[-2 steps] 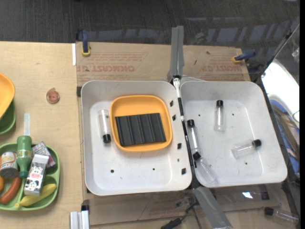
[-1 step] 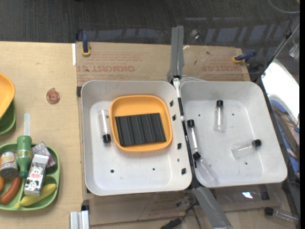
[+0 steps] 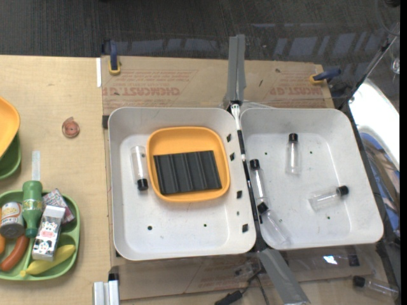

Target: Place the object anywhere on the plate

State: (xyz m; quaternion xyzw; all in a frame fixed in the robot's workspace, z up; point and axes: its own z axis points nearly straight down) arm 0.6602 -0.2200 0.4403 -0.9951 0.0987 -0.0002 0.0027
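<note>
Vial (image 3: pixel 138 167), clear with a black cap, lies in the left bin (image 3: pixel 184 243) just left of the orange plate (image 3: pixel 188 138), cap end toward the camera, not on the plate. A dark ribbed slab (image 3: pixel 187 172) covers the plate's middle. Right of the plate, in the right bin (image 3: pixel 356 227), lie more capped vials (image 3: pixel 292 151), apart from one another. How wide the gripper stands, or what it holds, I cannot tell. Far left of the plate, a green tray (image 3: pixel 63 259) of toy food sits on the tabletop (image 3: pixel 57 94).

Dark ridged slab (image 3: pixel 188 173) flat on orange plate (image 3: pixel 156 145).
</note>
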